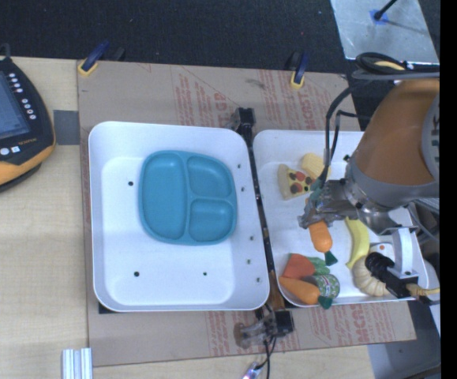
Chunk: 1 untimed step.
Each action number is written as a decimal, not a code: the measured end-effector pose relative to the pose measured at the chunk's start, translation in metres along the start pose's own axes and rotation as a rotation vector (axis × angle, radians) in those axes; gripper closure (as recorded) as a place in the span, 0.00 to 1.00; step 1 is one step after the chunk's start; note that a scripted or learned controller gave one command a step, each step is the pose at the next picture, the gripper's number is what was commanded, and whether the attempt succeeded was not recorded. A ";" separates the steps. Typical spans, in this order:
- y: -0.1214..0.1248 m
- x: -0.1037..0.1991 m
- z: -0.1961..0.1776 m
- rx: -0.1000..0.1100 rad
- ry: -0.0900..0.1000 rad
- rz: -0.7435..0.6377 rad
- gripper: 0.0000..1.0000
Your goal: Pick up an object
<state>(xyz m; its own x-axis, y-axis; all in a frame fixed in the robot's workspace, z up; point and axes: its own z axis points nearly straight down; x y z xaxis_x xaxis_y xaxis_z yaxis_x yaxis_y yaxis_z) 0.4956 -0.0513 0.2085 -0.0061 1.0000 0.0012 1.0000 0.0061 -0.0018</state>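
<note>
Toy carrot (pixel 320 236) is lying in the right bin (pixel 269 150), just under the gripper (pixel 320 210); finger state unclear. Neighbouring banana (pixel 357 243) and pizza slice (pixel 294 181) are crowding it, risking a glancing miss.

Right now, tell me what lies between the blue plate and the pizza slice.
In the camera view, bare bin floor and the bins' meeting rims separate the blue plate from the pizza slice.

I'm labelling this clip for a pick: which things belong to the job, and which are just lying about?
Job:
pincer
carrot
banana
pizza slice
right bin

Lying about:
blue divided plate
left bin
teach pendant
clamps
</note>
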 end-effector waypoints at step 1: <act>-0.015 -0.040 -0.065 -0.001 -0.002 0.003 1.00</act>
<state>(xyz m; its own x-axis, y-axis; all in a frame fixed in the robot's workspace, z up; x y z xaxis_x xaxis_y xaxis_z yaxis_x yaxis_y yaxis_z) 0.4805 -0.0915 0.2734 -0.0032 1.0000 -0.0006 1.0000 0.0032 -0.0012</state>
